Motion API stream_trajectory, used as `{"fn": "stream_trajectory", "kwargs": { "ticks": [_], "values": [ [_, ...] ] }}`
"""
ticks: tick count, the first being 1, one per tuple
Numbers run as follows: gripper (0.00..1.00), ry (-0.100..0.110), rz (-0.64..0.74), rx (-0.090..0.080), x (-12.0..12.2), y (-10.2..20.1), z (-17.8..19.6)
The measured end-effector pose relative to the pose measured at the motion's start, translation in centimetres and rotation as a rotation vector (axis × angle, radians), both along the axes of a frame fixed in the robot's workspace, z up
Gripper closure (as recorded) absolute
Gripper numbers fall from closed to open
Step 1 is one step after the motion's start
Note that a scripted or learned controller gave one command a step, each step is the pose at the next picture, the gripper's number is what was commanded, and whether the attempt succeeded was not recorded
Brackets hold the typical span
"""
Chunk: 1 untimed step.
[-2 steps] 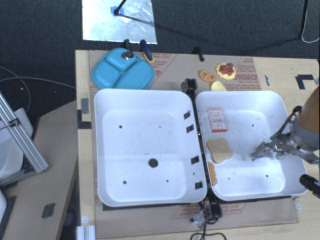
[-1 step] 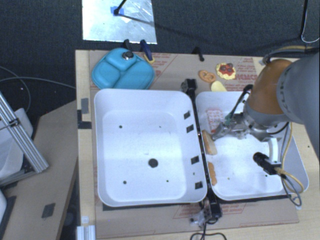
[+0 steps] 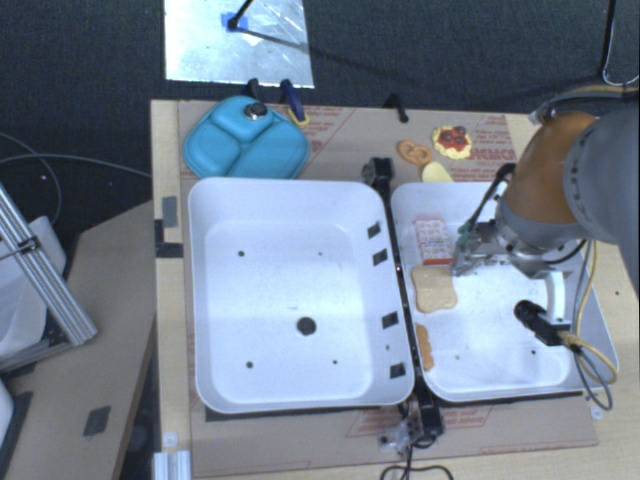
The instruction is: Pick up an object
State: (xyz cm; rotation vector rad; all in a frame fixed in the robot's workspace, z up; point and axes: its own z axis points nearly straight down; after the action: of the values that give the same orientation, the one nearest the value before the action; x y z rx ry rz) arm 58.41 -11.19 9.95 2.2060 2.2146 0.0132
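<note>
The toast slice [image 3: 434, 290] lies at six o'clock of the gripper [image 3: 466, 259]; I cannot tell its state. The flat slice may slip away.

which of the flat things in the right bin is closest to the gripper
The tan bread slice, right beside the gripper. The pink-and-white packet lies further back, and the small orange piece lies nearer the front rim.

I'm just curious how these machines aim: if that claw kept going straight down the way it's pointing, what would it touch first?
Most likely the tan bread-like slice lying in the right bin. The gripper hangs just above the slice's upper edge, beside the small white packet. Depth is hard to judge from this slanted view.
</note>
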Motion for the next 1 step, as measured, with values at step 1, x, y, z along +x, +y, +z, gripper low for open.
{"fn": "stream_trajectory", "kwargs": {
  "ticks": [1],
  "values": [
    [1.00, 0.011, 0.005, 0.007, -4.13, 5.62, 9.01]
  ]
}}
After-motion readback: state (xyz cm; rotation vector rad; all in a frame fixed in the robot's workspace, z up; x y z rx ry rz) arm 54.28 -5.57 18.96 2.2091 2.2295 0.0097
